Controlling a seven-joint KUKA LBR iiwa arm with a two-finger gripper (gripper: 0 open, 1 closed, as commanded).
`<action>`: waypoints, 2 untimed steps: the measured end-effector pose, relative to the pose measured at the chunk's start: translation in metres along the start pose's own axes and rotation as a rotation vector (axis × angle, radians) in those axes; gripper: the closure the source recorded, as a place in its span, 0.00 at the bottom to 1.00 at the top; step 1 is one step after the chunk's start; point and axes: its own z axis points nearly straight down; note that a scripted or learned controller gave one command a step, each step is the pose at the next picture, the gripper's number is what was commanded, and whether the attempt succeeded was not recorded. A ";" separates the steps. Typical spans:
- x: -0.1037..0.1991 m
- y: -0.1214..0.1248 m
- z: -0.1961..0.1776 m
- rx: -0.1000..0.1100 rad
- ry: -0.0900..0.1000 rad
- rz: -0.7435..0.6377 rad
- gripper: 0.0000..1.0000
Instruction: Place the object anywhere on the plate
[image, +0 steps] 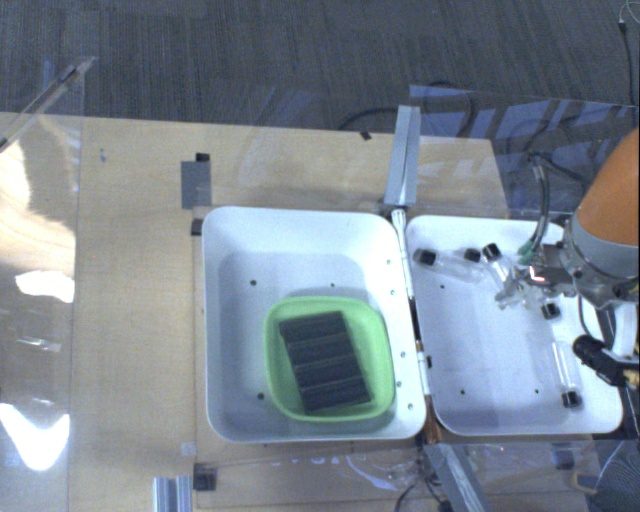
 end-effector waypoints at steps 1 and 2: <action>0.065 -0.042 0.024 0.006 0.001 -0.120 1.00; 0.137 -0.040 -0.009 0.000 0.002 -0.206 1.00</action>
